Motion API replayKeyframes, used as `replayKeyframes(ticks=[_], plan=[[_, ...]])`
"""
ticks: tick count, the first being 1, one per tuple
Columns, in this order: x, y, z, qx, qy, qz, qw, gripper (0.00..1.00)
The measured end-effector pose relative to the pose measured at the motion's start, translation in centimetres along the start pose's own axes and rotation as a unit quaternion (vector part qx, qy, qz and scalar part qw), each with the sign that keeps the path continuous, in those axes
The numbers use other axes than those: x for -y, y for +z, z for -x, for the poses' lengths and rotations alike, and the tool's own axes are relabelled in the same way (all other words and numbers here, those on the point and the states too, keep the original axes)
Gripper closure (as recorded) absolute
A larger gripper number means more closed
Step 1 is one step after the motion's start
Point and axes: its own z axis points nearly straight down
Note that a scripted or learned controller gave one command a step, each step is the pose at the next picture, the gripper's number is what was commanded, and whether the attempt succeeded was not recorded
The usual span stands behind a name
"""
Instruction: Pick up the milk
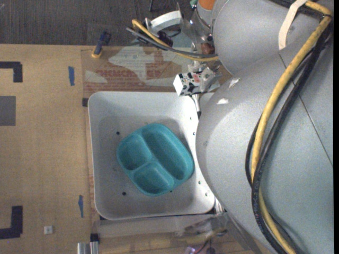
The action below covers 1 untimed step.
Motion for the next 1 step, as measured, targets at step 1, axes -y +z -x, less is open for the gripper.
replayKeyframes(ticks=[1], plan=[[3.48,-0.74,-1.09,0.001,-0.104,0.0,0.9946,1.0]])
